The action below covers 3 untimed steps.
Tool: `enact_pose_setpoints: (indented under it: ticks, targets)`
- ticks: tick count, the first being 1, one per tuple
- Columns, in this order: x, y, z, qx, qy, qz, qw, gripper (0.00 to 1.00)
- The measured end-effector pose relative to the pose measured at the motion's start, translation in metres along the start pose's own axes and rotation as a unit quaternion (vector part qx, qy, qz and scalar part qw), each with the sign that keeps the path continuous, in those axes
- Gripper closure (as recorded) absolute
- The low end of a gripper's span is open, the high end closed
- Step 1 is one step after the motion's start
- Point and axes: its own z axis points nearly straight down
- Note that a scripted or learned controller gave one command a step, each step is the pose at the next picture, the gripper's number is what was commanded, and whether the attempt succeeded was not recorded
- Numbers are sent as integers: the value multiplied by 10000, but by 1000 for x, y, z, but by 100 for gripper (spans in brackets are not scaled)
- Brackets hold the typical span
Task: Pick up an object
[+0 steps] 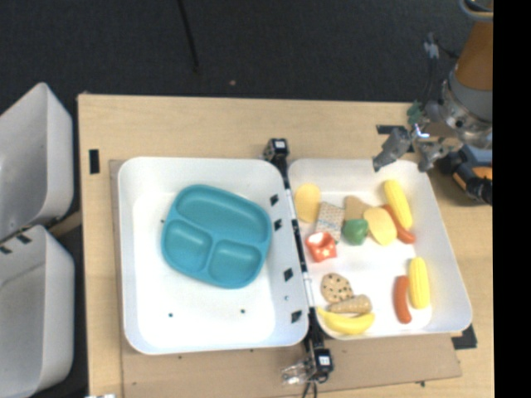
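While the arm [474, 65] hangs over the bench's far right corner, its gripper [406, 149] sits just above the far rim of the right bin [440, 305], near that bin's far right corner. Two dark fingers [388, 154] splay apart, wide open, and nothing sits between them.

Down in the right bin the toy food is spread out and untouched. Nearest the fingers is a corn cob [397, 203], lying lengthwise just inside the far right corner, below the gripper and clear of it. Touching its lower end is a red sausage [405, 235], and beside that a pale yellow potato-like piece [380, 225]. A green piece [355, 231] nestles against it, with a tan piece [354, 207] just behind.

Toward the bin's left wall, a yellow lemon-shaped piece [307, 202] stands by the far end, a speckled cracker [330, 216] next to it, and a red-and-white piece [320, 245] a little nearer. Along the near edge lie a cookie [335, 287], a banana [346, 322] and a tan stick [350, 307] resting on it. By the right wall, a second corn cob [418, 282] lies next to another red sausage [401, 298].

Over in the left bin [141, 322], a blue divided plate [216, 235] lies alone, tilted toward the middle.
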Motion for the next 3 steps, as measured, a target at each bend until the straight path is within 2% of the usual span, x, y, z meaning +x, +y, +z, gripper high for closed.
enact_pose_setpoints:
  ticks: [2,3]
  targets:
    - [12,-13,117,24,-1,19,10000,0]
    - [15,-19,162,17,-4,26,10000,0]
